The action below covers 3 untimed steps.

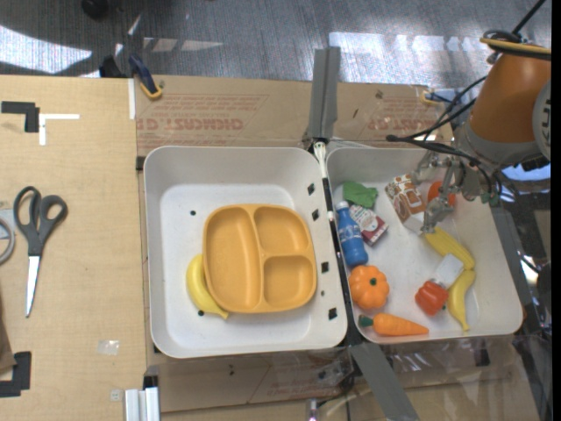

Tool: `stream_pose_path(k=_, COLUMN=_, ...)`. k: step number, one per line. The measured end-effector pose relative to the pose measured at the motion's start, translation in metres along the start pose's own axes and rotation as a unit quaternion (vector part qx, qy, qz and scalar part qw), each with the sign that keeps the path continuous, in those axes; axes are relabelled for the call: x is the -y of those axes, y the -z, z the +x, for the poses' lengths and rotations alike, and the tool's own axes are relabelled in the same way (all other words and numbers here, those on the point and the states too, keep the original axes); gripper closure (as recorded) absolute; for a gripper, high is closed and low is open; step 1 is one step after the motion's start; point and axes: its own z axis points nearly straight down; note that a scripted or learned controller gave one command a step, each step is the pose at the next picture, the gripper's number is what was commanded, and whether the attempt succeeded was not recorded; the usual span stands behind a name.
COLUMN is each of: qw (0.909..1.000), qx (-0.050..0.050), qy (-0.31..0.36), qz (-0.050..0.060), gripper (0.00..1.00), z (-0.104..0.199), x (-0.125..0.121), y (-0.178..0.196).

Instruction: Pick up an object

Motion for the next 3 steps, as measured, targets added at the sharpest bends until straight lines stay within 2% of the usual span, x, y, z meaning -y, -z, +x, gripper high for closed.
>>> stream_pose_path(k=2, qw=0.9967, qx=0.006, qy=-0.08, qz=-0.001, gripper=0.0, z=0.008, x=-0.017, y=-0.001)
stream_pose_path(k=3, qw=0.9927, qx=0.003, qy=-0.121, qz=-0.004, gripper=0.0, z=0.006, x=-0.015, y=-0.002)
